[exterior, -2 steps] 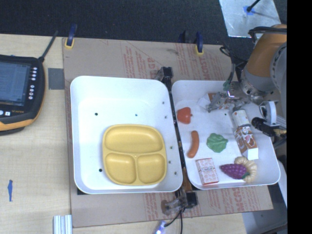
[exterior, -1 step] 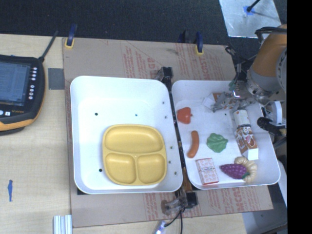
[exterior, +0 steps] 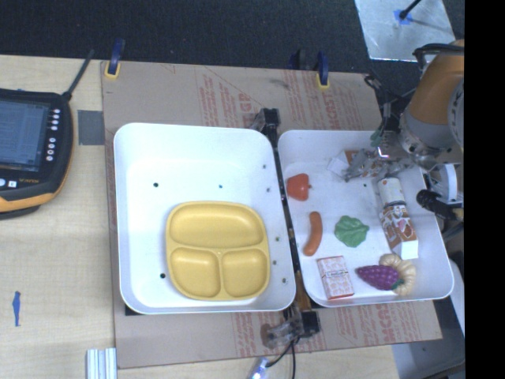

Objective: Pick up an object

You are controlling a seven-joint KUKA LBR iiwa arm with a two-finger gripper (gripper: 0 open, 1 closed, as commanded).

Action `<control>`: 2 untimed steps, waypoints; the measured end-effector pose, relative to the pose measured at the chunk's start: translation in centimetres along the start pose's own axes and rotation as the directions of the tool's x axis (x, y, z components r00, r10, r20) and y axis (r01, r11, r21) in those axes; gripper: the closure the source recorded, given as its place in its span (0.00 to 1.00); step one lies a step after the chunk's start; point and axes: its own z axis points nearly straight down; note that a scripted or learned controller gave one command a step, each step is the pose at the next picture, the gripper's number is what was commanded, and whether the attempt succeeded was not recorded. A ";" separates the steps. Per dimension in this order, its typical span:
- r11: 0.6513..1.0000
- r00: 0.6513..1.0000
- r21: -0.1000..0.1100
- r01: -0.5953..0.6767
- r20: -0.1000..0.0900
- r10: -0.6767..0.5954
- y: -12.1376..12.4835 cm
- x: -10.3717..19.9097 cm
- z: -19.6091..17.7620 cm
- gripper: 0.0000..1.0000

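My gripper [exterior: 359, 166] hangs over the far part of the right bin [exterior: 442, 290], reaching in from the right, and its fingers look spread with nothing between them. Below it in this bin lie a brown-labelled bottle [exterior: 393, 208], a red tomato-like piece [exterior: 297, 185], an orange sausage [exterior: 313, 233] and a green leafy piece [exterior: 351, 231]. Near the front are a small red-and-white box [exterior: 335, 277], purple grapes [exterior: 379, 275] and a pale yellow curved piece [exterior: 404, 271]. The gripper sits just above and left of the bottle's top.
The left bin [exterior: 142, 156] holds a yellow divided plate [exterior: 218, 249]. A teach pendant [exterior: 28, 148] lies on the bench at far left. Clamps [exterior: 268, 119] stand at the seam between the bins. The grey arm with its orange band [exterior: 438, 85] comes in at top right.
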 end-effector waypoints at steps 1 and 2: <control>1.000 1.000 0.000 0.000 0.000 0.000 0.0 0.0 0.0 0.00; 1.000 1.000 0.000 0.000 0.000 0.000 0.0 0.0 0.0 0.00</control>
